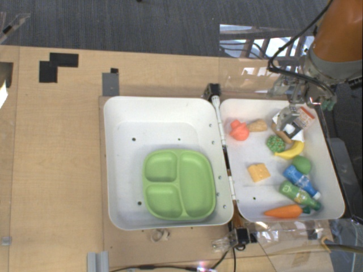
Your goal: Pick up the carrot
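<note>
Fingers (292,117) far from orange carrot (283,212)

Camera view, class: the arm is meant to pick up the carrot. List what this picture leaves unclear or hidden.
1. End effector: small and cluttered against the packet below it; its finger state is unreadable.
2. Arm: cut off by the top and right edges.
3. Bottles: labels too small to read.
4. Carrot: its right tip is hidden behind the green bottle's cap.

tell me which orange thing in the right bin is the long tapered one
The carrot, lying along the right bin's near edge. The other orange-red item, near the divider, is short and rounded.
</note>
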Robot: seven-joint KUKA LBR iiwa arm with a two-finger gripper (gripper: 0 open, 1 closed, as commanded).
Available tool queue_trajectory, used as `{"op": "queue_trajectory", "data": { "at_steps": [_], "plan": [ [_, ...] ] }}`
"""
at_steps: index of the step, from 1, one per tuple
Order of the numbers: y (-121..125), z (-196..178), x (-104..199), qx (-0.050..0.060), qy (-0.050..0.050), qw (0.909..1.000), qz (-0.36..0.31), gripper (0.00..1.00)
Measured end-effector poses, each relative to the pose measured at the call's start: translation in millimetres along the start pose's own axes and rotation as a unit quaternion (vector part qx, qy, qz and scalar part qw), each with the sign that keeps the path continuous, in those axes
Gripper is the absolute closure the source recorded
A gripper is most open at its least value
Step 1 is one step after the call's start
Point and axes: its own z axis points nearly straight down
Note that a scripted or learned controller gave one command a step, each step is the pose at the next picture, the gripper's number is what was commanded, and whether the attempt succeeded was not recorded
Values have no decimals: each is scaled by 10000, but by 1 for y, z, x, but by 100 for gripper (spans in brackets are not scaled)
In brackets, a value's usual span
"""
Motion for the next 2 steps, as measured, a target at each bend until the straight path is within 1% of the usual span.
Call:
{"op": "queue_trajectory", "data": {
  "at_steps": [1,2],
  "plan": [
    [60,40,49,-21,15,9982,-605,0],
    [48,63,134,-12,18,9674,-2531,0]
  ]
}}
